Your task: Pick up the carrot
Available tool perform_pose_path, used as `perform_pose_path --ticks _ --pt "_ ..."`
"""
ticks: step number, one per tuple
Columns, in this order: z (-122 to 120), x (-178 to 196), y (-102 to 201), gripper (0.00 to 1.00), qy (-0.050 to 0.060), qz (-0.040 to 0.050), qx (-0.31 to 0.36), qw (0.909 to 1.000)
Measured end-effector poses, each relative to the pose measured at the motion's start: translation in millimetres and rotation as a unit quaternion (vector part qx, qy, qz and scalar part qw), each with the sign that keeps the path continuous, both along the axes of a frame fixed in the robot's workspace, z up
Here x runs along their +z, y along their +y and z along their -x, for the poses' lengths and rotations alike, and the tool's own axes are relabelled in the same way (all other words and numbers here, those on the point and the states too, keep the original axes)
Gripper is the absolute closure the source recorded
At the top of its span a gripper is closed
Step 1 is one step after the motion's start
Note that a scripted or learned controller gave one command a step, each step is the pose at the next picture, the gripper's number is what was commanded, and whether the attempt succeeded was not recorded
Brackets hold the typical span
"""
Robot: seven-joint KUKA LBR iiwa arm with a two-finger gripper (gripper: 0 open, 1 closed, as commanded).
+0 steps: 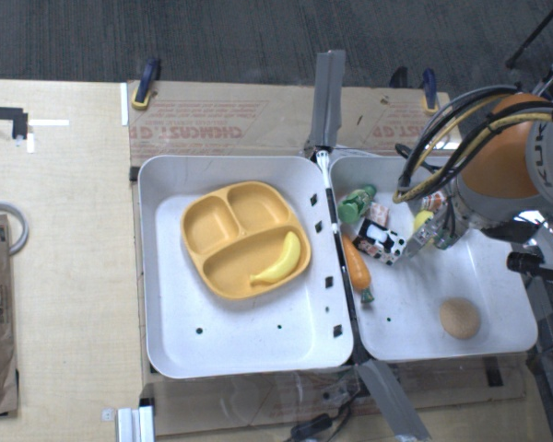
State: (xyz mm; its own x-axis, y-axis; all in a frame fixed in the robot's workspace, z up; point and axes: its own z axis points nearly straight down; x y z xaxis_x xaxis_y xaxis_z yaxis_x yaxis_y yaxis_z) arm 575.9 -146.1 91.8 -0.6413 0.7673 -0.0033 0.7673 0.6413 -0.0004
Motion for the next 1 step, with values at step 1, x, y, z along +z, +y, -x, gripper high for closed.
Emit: perform_pose_path --ticks 1 --pt "4.2 0.1 36.1 1.0 0.001 -0.0006 0.138 0.9904"
